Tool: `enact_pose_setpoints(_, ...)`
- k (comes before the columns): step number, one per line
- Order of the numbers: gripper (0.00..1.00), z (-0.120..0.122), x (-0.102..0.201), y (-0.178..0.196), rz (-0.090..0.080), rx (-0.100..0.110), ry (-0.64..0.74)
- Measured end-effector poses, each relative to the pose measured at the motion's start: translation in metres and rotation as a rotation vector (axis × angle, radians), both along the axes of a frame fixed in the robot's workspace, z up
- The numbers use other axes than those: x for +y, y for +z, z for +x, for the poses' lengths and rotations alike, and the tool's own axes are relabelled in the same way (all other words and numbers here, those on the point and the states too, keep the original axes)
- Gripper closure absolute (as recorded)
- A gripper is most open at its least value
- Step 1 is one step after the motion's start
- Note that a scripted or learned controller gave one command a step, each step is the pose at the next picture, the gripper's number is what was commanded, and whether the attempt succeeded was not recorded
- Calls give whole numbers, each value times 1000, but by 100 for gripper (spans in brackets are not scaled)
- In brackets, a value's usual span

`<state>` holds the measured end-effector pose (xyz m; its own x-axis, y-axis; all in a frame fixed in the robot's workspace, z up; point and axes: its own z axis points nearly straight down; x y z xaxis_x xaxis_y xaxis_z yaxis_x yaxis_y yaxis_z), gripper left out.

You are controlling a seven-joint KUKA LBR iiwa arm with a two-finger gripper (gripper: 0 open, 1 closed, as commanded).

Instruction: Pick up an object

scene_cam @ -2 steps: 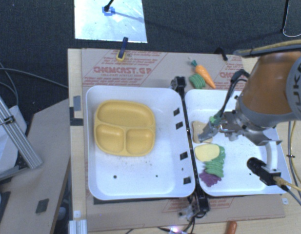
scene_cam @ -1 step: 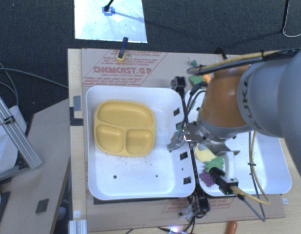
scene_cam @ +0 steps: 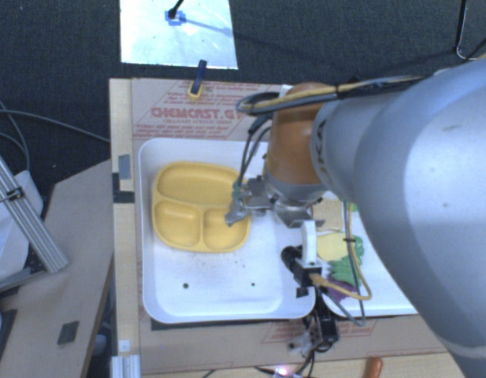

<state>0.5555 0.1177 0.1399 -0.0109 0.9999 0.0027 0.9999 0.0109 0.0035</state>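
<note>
A yellow divided plate (scene_cam: 187, 203) lies in the upper part of the left white bin (scene_cam: 219, 302). My gripper (scene_cam: 236, 211) reaches in from the right and sits low over the plate's right edge, by its lower right compartment. The grey arm and its orange band (scene_cam: 294, 148) hide the boundary between the two bins. A pale yellow object (scene_cam: 331, 247) and a green object (scene_cam: 343, 272) lie at the left side of the right bin (scene_cam: 384, 298), partly behind cables.
Both bins rest on a cardboard sheet (scene_cam: 187, 113) with red print. A small blue and yellow item (scene_cam: 198, 79) lies at its far edge, below a shiny square panel (scene_cam: 176, 22). A metal rail (scene_cam: 22, 211) leans at the left.
</note>
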Motion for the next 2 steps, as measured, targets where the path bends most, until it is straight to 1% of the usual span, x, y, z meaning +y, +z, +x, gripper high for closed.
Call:
enact_pose_setpoints(1,0,105,-64,49,-5,-11,-13)
enact_pose_setpoints(2,0,74,24,11,0,4,0)
